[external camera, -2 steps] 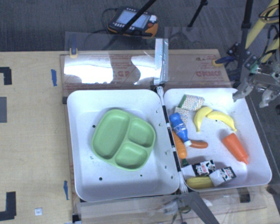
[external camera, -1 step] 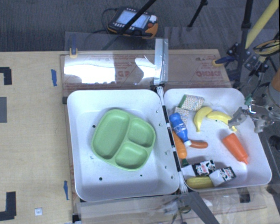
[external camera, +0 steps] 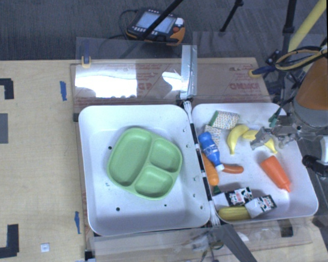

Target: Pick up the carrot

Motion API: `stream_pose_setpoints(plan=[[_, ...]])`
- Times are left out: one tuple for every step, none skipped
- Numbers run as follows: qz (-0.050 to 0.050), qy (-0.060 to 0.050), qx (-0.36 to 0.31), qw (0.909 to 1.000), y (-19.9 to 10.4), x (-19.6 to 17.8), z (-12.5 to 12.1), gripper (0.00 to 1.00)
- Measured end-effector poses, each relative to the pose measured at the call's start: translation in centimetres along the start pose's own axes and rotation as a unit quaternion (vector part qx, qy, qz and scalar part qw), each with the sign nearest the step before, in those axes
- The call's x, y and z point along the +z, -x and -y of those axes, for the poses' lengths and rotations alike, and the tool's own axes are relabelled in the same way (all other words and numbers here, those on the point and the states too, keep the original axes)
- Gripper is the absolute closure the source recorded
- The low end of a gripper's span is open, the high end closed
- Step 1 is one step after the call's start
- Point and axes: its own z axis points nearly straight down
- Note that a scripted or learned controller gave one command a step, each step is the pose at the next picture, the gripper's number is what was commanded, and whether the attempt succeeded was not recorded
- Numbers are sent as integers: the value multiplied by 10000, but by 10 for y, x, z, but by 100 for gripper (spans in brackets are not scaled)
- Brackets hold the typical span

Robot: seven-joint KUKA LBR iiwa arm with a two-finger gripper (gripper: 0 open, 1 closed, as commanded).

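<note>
Carrot (external camera: 276,172) is the landmark for you: it lies in the right bin (external camera: 306,203), slanted, with its thin end pointing toward the bin's front right corner. Just above its fat end you see the gripper (external camera: 267,136), hanging close to the carrot. You cannot tell if the pincer is spread or pressed together, because it is too small and blurry. A yellow banana (external camera: 237,136) sits up and left of the carrot, right beside the gripper. Left of the carrot lies a small red sausage (external camera: 232,168), then a blue bottle (external camera: 209,147). Below and left of the carrot you find two little milk cartons (external camera: 251,200). Far left of the carrot, the other bin holds a green plate (external camera: 144,163).
</note>
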Motion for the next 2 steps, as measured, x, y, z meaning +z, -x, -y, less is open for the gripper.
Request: stream_pose_setpoints(plan=[[0, -6, 550, 9985, 23, -52, 42, 0], [29, 123, 184, 9998, 19, -21, 42, 0]])
